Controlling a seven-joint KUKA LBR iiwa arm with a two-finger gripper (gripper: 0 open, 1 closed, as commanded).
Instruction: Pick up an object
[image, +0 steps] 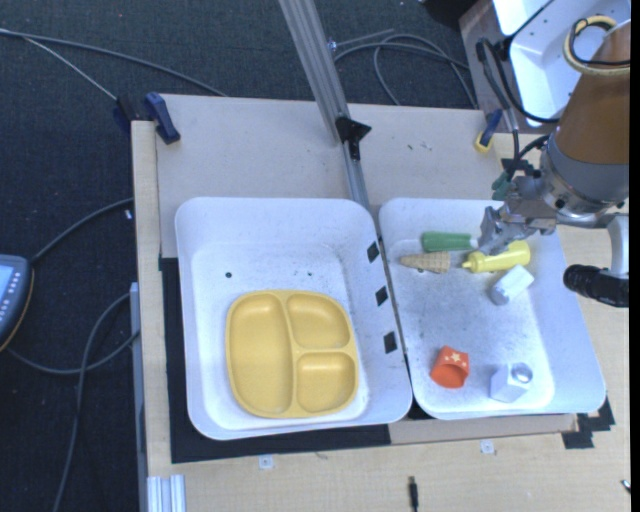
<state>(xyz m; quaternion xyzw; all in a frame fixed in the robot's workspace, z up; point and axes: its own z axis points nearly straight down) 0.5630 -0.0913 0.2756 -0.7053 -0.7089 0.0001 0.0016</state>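
Yellow plastic, a three-compartment tray (292, 352), lies in the left bin (200, 230); no lettering is readable anywhere. In the right bin (570, 340), nearest, sit an orange cup (450, 367) and a grey block (510, 381); farther, a white piece (510, 284), yellow toy (496, 260), cone (426, 263) and green stick (446, 241). The gripper (500, 232) hovers there; I cannot tell its finger state.

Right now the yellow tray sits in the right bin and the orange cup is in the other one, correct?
Not quite. The camera view shows the yellow tray in the left bin; the orange cup is in the other one, the right bin.
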